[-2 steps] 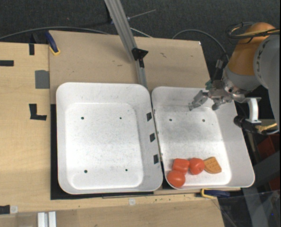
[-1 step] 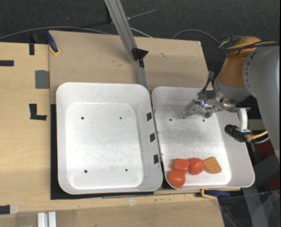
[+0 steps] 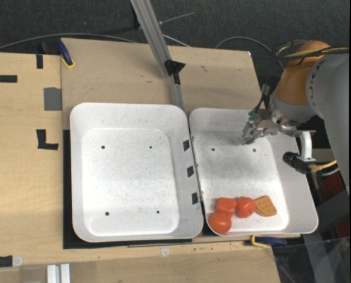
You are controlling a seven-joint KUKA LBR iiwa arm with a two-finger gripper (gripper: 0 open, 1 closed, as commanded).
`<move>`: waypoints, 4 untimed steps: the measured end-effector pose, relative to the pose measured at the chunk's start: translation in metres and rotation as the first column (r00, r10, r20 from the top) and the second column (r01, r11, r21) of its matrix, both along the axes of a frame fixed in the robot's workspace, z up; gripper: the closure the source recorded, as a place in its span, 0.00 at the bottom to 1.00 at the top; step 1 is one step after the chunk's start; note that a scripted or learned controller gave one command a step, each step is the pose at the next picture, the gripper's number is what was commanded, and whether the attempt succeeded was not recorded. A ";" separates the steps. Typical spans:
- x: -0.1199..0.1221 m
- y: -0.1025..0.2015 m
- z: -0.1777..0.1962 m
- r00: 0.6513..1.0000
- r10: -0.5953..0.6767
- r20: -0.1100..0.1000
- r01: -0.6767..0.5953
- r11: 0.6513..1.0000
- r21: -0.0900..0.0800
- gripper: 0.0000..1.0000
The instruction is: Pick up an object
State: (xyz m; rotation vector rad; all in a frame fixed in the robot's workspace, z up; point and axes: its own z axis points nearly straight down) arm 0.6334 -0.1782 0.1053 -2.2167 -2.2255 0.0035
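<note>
Red and orange pieces sit bunched at the near edge of the right bin (image 3: 293, 217): three red lumps (image 3: 229, 212) touching one another, with an orange wedge (image 3: 265, 206) just beside them on the arm's side. Your gripper (image 3: 249, 135) hangs over the far part of that same bin, well apart from the cluster, and nothing is between its tips. Whether it is spread or closed you cannot tell from this slant. So the reach, as I judge it, runs straight toward the near rim, along the bin's length, with the wedge lying closest to that line.

One fixed overhead camera looks slantwise down on both bins (image 3: 128, 114).
</note>
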 end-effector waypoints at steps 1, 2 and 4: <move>-0.008 0.004 0.053 1.000 -0.003 0.006 0.003 1.000 0.000 1.00; 0.000 0.007 0.099 1.000 -0.002 0.006 0.002 1.000 0.000 1.00; 0.003 0.009 0.162 1.000 -0.003 0.004 0.003 1.000 0.001 1.00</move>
